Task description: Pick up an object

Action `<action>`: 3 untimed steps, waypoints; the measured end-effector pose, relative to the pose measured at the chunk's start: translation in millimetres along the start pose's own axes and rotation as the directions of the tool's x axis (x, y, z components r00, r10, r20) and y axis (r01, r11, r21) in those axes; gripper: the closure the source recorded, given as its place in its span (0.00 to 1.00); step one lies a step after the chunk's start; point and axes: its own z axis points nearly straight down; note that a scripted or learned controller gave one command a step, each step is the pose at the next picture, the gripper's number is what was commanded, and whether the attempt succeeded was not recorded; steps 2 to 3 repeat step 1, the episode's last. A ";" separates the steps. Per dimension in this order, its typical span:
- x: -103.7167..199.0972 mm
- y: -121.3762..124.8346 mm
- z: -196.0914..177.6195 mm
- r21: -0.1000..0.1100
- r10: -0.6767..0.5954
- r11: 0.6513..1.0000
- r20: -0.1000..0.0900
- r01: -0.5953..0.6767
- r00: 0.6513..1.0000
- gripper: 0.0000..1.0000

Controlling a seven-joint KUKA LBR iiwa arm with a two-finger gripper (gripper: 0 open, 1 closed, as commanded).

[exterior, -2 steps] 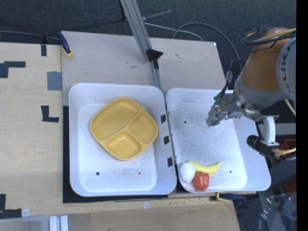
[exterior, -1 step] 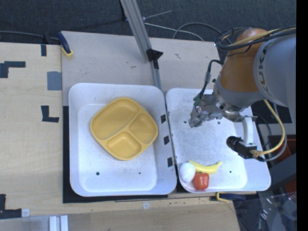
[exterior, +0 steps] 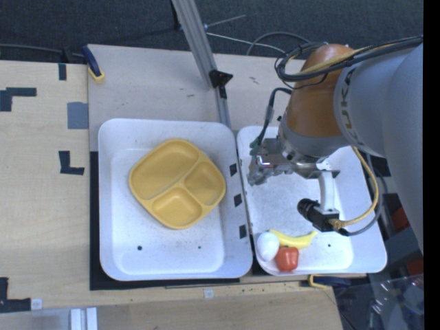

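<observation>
My gripper (exterior: 260, 170) hangs over the left part of the right bin (exterior: 357, 253), below the orange band of the arm. Its fingers are small and dark from this angle. At the bin's front edge lie a white ball (exterior: 266, 247), a yellow banana (exterior: 295, 238) and a small red pepper-like object (exterior: 288, 258), bunched together. The gripper stands well behind that cluster, apart from all three. A yellow divided plate (exterior: 177, 183) rests in the middle of the left bin (exterior: 124, 253).
A slanted metal pole (exterior: 199, 40) crosses the bench behind the bins. A yellow cable (exterior: 368, 212) and a black fitting (exterior: 315, 215) hang from the arm over the right bin. A blue-and-yellow clamp (exterior: 93, 64) sits at the bench's back left.
</observation>
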 end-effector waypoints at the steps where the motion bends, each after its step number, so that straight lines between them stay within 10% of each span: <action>1: 46.8 -4.9 -11.3 -0.002 -0.001 1.000 -0.001 0.001 1.000 1.00; 3: 46.8 -4.9 -11.3 -0.002 -0.001 1.000 -0.001 0.001 1.000 1.00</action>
